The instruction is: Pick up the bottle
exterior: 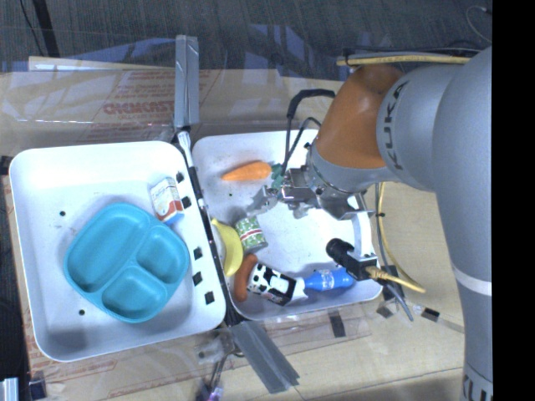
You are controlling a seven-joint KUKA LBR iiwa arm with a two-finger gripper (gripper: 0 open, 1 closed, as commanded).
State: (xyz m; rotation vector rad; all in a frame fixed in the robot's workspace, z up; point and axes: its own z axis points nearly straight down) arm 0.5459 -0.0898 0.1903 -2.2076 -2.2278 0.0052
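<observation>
1. Bottle (328, 282): blue, lying on its side at the near wall of the right bin (219, 153).
2. My gripper (266, 197): low inside that bin, near the carrot (247, 172); finger state cannot be determined.
3. Left of the bin: a blue tray (125, 261).

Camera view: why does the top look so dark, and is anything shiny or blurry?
In the camera view, the background beyond the bench is unlit, while the white bins are brightly lit. The clear sheet behind them catches faint glare. The arm's grey shell shows soft highlights. Small items such as the blue bottle look slightly soft.
</observation>
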